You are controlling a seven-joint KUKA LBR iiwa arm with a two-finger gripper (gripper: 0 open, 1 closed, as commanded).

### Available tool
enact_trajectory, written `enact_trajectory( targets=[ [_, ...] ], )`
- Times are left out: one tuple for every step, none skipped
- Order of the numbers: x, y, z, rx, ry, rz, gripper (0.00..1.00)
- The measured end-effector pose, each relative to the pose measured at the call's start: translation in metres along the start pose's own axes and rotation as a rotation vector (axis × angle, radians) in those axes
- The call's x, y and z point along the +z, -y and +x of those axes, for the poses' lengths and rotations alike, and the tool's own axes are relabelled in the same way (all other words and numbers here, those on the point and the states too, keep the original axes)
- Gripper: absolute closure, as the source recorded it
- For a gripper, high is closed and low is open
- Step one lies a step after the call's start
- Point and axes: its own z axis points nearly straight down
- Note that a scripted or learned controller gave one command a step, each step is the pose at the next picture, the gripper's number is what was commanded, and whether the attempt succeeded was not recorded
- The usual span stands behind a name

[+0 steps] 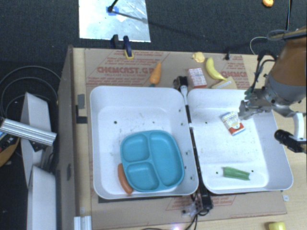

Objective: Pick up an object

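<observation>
In the right bin [268,176] lie a small red-and-white carton [233,123] near the middle and a green pod [236,173] toward the front. The left bin [103,128] holds a blue divided plate [151,160] and an orange sausage [124,178] at the plate's front left. The gripper [245,110] hangs over the right bin, just right of and behind the carton, close to its upper corner. The grey wrist above hides how the gripper meets the carton.
Behind the bins, on the cardboard sheet, lie a carrot [155,74], a small pink box [197,77], a banana [214,70] and a yellow bit [198,57]. A black part of the arm [290,140] overhangs the right bin's right wall.
</observation>
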Motion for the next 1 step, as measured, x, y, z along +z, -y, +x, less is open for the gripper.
enact_trajectory(
  targets=[
    [0.0336,-0.0159,-0.0291,0.005,0.000,0.006,1.00]
  ],
)
